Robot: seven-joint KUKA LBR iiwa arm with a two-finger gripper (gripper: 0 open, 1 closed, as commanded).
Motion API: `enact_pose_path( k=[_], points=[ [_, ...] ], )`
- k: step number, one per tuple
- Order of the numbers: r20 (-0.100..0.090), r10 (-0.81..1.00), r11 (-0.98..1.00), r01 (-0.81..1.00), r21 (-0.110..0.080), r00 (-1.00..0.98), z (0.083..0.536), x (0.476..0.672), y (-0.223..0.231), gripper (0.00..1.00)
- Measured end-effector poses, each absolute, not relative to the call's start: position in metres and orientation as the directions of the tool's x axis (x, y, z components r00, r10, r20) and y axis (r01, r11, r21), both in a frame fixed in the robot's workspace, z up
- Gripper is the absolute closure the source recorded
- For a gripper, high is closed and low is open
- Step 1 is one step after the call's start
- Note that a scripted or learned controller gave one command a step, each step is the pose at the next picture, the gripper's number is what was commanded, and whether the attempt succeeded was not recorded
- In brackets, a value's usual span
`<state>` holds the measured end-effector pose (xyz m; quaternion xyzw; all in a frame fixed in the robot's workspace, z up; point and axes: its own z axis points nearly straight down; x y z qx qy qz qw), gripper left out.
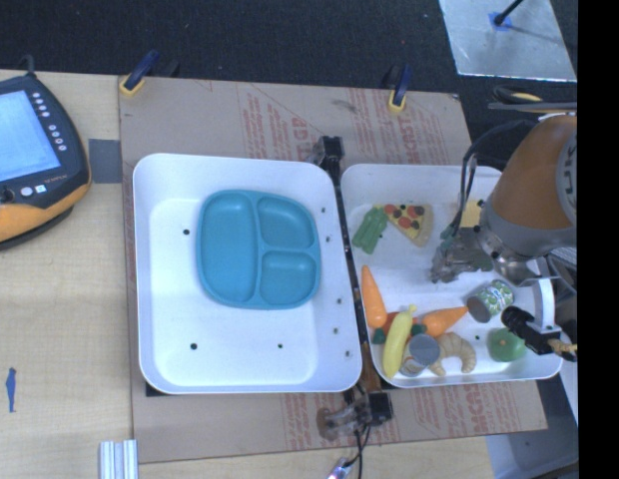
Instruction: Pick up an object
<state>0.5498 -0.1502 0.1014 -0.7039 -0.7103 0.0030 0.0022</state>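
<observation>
The tool (451, 265) at centre right is too dark and small to show its finger state. The arm (534, 183) covers part of the right bin (409, 178) and a yellow item (472, 213). The handheld controller (25, 158) is cut off at upper left.

Wooden bench (60, 307) under cardboard sheet (240, 118), two white bins (160, 267), orange-rimmed handheld controller (25, 158) at left.
</observation>
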Motion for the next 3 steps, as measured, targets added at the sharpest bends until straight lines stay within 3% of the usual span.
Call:
enact_pose_path(
  k=[1,2,3],
  points=[
    [-0.002,1.000,0.009,1.000,-0.007,-0.009,0.101,0.550,-0.150,0.00],
    [0.000,1.000,0.004,1.000,0.000,-0.004,0.094,0.636,-0.183,0.00],
    [0.002,1.000,0.008,1.000,0.000,-0.008,0.105,0.636,-0.182,1.00]
  ],
)
